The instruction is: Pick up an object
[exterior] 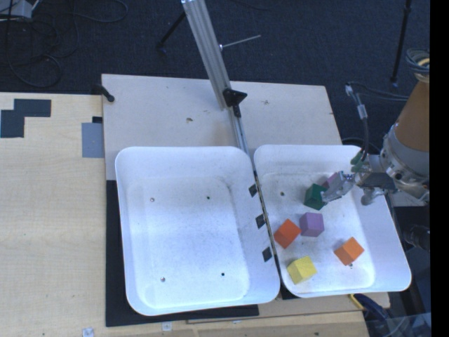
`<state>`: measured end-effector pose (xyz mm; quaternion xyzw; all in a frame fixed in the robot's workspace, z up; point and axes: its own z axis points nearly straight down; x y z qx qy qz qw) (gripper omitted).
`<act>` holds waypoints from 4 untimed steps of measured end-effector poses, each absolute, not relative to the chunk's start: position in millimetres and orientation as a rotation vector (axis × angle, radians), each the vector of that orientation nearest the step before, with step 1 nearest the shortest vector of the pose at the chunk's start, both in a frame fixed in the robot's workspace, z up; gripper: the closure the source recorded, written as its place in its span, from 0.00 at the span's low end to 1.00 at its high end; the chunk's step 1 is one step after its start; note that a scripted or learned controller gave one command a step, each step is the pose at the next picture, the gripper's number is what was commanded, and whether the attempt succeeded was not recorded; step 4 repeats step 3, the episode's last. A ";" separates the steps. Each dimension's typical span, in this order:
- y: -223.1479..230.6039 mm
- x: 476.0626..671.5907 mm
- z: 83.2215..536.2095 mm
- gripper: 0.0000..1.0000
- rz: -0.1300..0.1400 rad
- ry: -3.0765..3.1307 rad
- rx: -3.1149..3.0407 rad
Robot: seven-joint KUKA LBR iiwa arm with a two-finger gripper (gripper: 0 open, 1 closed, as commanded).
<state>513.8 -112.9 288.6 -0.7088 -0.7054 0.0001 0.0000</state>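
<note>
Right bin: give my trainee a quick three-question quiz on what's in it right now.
1. True or false: the yellow block lies nearer the camera than the purple block.
2. Which block is closest to the pincer? A) yellow B) green C) orange
3. How many orange blocks lie in the right bin?

Key: 1. True. 2. B, the green block. 3. Two: one by the divider, one toward the right.
</note>
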 end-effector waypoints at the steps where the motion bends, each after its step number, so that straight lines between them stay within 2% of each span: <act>1: -205.3 580.7 167.0 0.00 0.007 -2.217 -2.223; 2: -207.4 590.3 116.0 0.00 -0.009 -2.232 -2.229; 3: -149.0 641.1 89.2 0.00 0.000 -2.223 -2.212; 4: -149.0 641.1 89.2 0.00 0.000 -2.223 -2.212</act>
